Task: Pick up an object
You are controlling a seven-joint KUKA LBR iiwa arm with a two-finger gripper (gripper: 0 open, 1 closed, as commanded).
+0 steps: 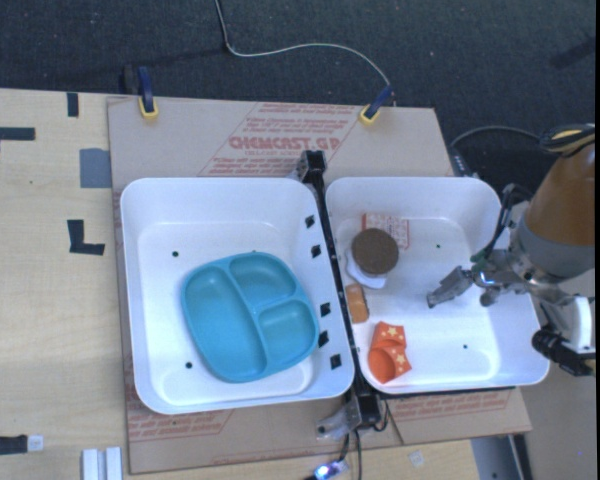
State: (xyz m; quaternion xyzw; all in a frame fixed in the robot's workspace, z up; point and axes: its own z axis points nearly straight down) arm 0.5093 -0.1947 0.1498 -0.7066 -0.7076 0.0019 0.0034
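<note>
just left of tool (442,295), orange cup (385,353)

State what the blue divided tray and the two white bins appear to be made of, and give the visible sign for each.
Blue divided tray: probably moulded plastic, matte, judging by its even colour and soft rounded compartment ridges. Left bin and right bin: likely smooth plastic, slightly glossy, with rounded corners and thin uniform walls.

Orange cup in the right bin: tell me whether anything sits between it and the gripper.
Nothing visible does. The gripper is over bare floor of the right bin, and the orange cup lies down-left of it across open white surface.
</note>
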